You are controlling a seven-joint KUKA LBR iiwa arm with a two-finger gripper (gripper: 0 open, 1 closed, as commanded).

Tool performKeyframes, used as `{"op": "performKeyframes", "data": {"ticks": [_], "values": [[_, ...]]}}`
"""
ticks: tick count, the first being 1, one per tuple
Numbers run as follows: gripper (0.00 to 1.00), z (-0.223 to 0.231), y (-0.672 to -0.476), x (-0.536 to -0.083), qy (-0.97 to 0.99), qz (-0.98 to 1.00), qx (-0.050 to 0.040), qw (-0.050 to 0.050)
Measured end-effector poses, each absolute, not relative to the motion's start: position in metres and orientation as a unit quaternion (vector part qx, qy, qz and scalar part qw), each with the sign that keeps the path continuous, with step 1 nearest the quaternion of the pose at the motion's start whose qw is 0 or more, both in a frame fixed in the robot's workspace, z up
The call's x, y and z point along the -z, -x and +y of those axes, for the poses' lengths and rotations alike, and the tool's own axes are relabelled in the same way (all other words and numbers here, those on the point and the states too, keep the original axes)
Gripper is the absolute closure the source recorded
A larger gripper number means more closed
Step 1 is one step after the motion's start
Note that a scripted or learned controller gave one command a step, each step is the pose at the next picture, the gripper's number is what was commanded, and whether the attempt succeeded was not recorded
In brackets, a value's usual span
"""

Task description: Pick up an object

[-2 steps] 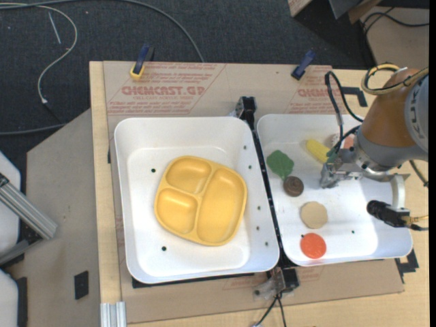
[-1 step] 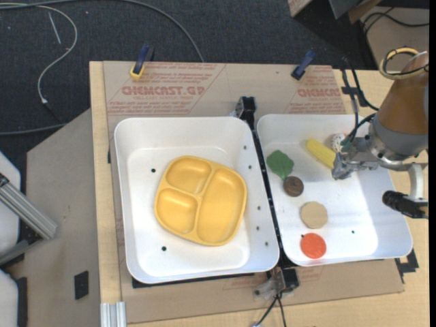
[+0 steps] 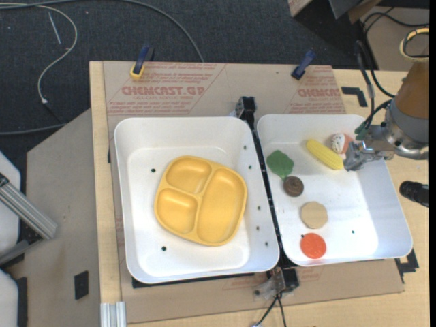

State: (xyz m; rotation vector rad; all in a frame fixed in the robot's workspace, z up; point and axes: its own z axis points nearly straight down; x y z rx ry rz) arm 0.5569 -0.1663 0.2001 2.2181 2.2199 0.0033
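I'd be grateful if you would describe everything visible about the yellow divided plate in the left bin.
The yellow divided plate is a rounded, glossy tray that looks like plastic, moulded with three compartments: two smaller ones on the view's left and one larger on the right. All three hold nothing. It lies flat, right way up, slightly turned, near the middle of the left bin, resting on the bin's floor. Nothing else touches it.

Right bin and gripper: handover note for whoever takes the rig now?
Gripper: low in the right bin, beside the yellow corn and a white-and-orange piece; nothing visibly held.
Also in that bin: green piece, brown disc, tan disc, orange-red disc.
Left bin: yellow divided plate.
Done: arm at the bin. Left: grasp and lift one object.
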Motion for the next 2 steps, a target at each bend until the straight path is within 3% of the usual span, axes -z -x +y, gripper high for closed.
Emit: {"op": "performKeyframes", "data": {"ticks": [1,2], "values": [[1.0,-0.17,-0.554,-0.244,-0.707,0.708,-0.0011,0.002],[1.0,-0.108,-0.569,-0.241,-0.705,0.709,-0.0006,0.0]]}}
